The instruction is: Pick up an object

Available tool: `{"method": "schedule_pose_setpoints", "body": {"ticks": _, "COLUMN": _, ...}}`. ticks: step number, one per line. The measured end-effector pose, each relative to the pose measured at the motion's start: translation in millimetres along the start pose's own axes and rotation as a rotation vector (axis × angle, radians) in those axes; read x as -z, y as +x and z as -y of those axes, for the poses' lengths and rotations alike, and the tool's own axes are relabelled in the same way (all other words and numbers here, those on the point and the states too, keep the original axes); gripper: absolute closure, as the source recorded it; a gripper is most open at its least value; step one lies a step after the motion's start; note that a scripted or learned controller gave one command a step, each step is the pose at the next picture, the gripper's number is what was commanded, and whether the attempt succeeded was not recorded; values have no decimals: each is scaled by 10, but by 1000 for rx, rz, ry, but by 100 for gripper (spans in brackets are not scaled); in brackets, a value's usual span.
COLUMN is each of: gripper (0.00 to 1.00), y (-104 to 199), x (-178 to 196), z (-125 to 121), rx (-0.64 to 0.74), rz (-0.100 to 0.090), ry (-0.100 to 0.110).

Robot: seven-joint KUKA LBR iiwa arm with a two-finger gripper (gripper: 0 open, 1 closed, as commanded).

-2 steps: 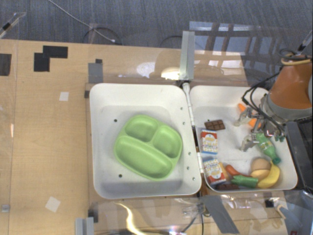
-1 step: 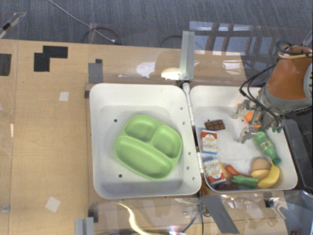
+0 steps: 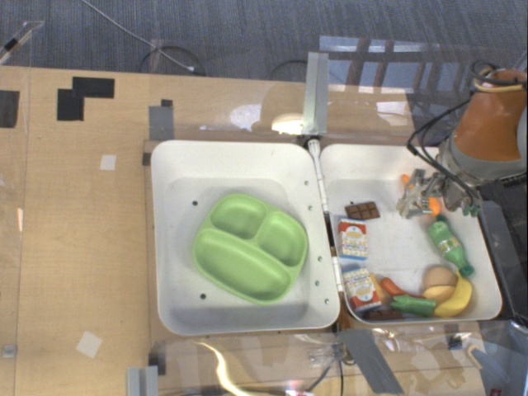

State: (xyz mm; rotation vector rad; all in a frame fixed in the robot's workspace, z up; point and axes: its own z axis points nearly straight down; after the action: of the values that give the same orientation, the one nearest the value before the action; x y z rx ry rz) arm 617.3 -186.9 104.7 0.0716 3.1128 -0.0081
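Note:
My gripper (image 3: 419, 196) hangs low over the upper right part of the right bin (image 3: 388, 167), below the arm's orange band (image 3: 493, 126). A small orange piece (image 3: 435, 208) shows right beside the gripper, and I cannot tell whether it is held. Just below lies a green bottle (image 3: 448, 244). A brown chocolate bar (image 3: 361, 211) lies to the gripper's left. Further down are a red and white box (image 3: 352, 239), a blue and white box (image 3: 360, 283), a tan round item (image 3: 440, 279), a banana (image 3: 456, 298), a green vegetable (image 3: 412, 305) and a carrot (image 3: 390, 286).
The left bin (image 3: 177, 304) holds a green divided plate (image 3: 250, 246). A raised divider (image 3: 322, 213) separates the two bins. Black cables (image 3: 425, 130) loop beside the arm at the right bin's far corner. Wooden bench top (image 3: 74, 238) stretches to the left.

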Motion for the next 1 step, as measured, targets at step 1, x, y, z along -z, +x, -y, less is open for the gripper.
{"method": "schedule_pose_setpoints", "body": {"ticks": 1, "gripper": 100, "y": -45, "x": 1884, "z": 36, "rx": -198, "rz": -5, "ry": 1}}
